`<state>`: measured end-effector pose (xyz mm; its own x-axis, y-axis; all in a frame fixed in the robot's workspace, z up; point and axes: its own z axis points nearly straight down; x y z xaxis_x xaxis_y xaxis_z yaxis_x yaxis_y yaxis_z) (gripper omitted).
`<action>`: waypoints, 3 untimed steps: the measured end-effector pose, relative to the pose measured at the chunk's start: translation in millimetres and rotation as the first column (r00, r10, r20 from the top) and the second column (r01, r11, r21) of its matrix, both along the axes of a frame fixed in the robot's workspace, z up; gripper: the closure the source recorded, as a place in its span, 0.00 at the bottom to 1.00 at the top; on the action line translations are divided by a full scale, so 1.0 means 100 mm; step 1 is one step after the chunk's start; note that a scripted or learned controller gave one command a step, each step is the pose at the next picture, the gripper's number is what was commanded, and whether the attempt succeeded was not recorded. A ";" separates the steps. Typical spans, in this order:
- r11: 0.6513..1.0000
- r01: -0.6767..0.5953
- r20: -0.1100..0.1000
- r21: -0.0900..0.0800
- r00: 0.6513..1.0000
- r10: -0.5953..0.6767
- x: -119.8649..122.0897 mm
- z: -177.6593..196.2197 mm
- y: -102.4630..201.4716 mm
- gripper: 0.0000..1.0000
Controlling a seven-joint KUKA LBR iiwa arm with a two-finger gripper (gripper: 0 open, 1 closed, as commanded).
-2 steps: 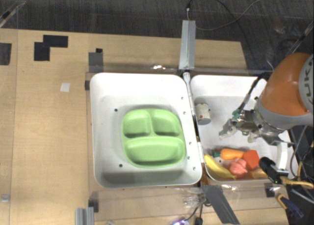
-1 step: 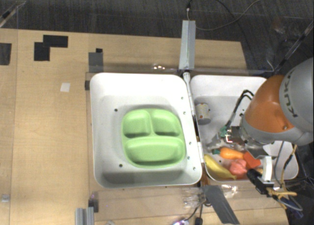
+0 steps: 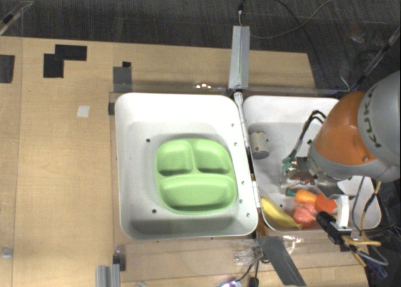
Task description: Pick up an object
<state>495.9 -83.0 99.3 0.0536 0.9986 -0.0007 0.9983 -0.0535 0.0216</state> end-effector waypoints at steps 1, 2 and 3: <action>1.000 0.000 0.000 0.000 1.000 0.000 0.00 0.00 0.00 0.00; 0.993 0.118 -0.008 0.001 0.993 -0.118 1.15 -0.11 -0.15 0.00; 0.991 0.136 -0.088 -0.016 0.987 -0.137 1.47 0.04 -0.18 0.00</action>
